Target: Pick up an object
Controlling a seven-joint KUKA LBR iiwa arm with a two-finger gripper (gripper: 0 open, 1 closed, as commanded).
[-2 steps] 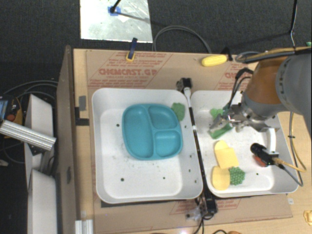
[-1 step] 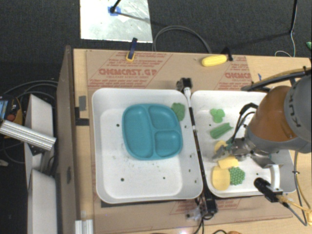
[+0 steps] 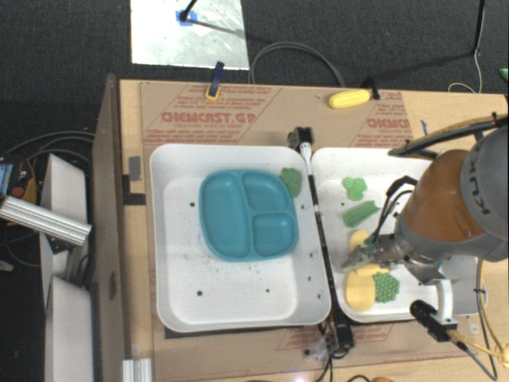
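The right bin (image 3: 326,213) holds several toy foods: a green leafy piece (image 3: 354,186), a green pickle-like stick (image 3: 359,212), a yellow piece (image 3: 360,287) and a green broccoli-like piece (image 3: 386,286). My gripper (image 3: 360,253) is low in this bin, just above the yellow piece and beside another small yellow item (image 3: 359,237). The arm's grey wrist and orange band (image 3: 441,205) cover the bin's right half. A teal divided plate (image 3: 248,215) lies in the left bin (image 3: 179,213), with a green leafy piece (image 3: 292,181) at its upper right corner.
A yellow banana-shaped item (image 3: 348,98) lies on the cardboard behind the bins. A black divider bar (image 3: 314,213) runs between the two bins. Cables run along the bench's far side and on the right.
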